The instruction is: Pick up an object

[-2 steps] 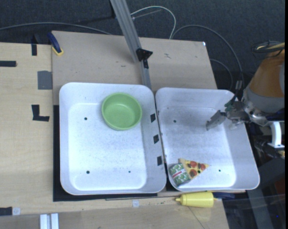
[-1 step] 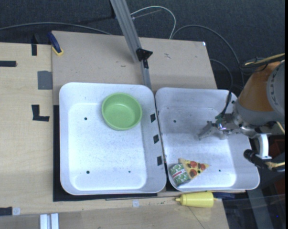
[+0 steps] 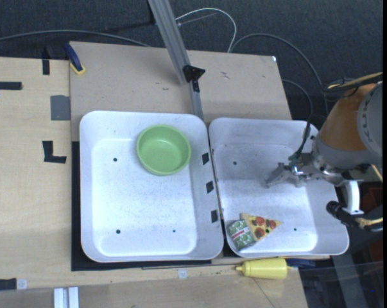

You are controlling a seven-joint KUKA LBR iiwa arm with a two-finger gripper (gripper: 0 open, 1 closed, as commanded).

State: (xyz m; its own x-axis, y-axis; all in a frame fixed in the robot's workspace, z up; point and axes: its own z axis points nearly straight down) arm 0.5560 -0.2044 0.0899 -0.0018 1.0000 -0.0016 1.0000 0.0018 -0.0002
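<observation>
Left of centre: green bowl in upper part of left bin, upright, well apart from everything else. Not the near candidate.

Centre, along the divider: small flat printed packet and pizza slice toy at lower left corner of right bin, touching or just overlapping, hard to tell which. Slice long axis running roughly left-right, tilted slightly, point toward frame right. Yellow bottle lying on its side just below the right bin's lower rim, outside the bin, long axis horizontal.

Right of centre: gripper inside right bin, mid-height, tips pointing toward frame left and slightly down. Fingers look spread with nothing between them, though small and somewhat blurred. Orange band and grey wrist trailing off toward right edge.

Key relation: slice and packet sit below and slightly left of the gripper, near but not touching. Judged next move: shift toward lower frame, small shift left, then descend. Closing across the slice's short axis probably best. Risk: flat items against the bin floor and close to the corner wall, little finger clearance.
</observation>
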